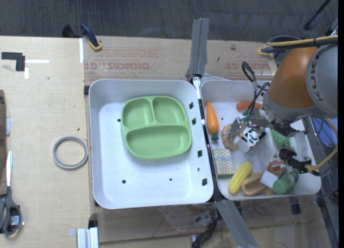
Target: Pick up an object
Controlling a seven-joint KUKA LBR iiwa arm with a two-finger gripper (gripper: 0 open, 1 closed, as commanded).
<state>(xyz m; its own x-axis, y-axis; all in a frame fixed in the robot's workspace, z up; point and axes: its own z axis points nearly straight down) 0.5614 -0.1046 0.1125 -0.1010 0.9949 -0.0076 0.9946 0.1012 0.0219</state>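
My gripper (243,129) hangs low in the middle of the right bin (312,188), below the arm's orange band. Right under it lie a tan pretzel-shaped toy (231,137) and a white-and-black object (250,137); whether either is touched I cannot tell. An orange carrot (212,117) lies to the gripper's left along the bin wall. In front of it are a pale green cracker block (222,161), a yellow corn cob (239,177) and a tan piece (252,185). A green bottle (284,183) and a red-and-white packet (277,166) lie at the front right.
The left bin (107,182) holds a green divided plate (156,126). On the bench to the left lie a grey tape ring (70,151) and scissors (9,209). A blue clamp (91,37) sits at the back. Cables run by the arm at right.
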